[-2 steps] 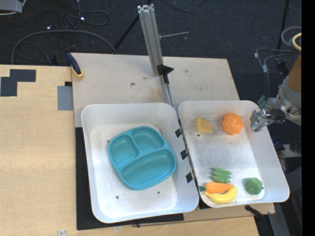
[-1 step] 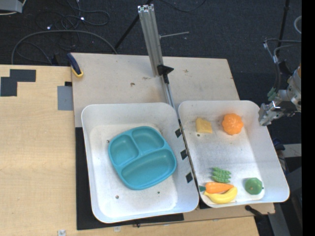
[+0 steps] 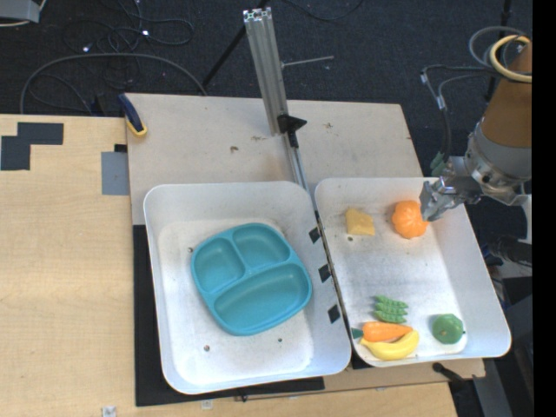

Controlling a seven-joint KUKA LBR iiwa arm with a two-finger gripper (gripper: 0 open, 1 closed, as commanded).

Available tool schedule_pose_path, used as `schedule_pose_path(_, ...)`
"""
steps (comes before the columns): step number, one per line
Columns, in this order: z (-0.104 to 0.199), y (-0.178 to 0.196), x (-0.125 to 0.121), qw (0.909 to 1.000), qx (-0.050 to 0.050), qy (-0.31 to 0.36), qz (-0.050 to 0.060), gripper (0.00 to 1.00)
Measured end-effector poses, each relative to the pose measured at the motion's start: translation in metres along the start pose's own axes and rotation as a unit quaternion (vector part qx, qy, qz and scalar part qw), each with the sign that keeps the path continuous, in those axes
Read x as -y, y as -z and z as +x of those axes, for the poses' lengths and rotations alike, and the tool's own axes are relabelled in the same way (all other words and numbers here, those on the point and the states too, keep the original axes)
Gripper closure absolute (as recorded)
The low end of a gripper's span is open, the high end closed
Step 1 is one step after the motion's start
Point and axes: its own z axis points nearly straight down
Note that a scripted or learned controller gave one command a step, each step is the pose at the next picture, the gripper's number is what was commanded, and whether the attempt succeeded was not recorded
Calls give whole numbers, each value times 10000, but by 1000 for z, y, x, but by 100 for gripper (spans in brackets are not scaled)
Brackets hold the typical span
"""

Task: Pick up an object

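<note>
So the arm is reaching in from the right, and its pincer [image 3: 437, 200] sits right at the far right rim of the right bin [image 3: 408, 276], just beside the orange [image 3: 409, 219]. Looks to me like the approach step: nothing is lifted and nothing sits between the fingers as far as I can see. Honestly I can't tell whether the pincer is apart or together from this angle, it's just a dark blob at the end of the wrist.

The orange seems like the obvious target. It lies in the far part of the right bin, to the lower left of the pincer in the camera view, either touching it or very nearly so; I can't say which. My guess is that the next move needs the pincer to shift a bit toward the bin's middle so it's centred over the orange, then drop and close. It's round, so an off-centre squeeze could just roll it away.

Other stuff in that bin: a yellow chunk [image 3: 360, 222] just left of the orange, and well apart at the near end a green pod [image 3: 391, 307], a carrot [image 3: 385, 330], a banana [image 3: 393, 347] and a green fruit [image 3: 447, 328]. The left bin [image 3: 174, 224] holds a blue divided plate [image 3: 250, 277].
</note>
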Motion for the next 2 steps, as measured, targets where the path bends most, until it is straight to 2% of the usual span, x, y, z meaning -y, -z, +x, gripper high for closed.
schedule_pose_path(2, 114, -17, -23, 10000, 2, -4, 11, 100)
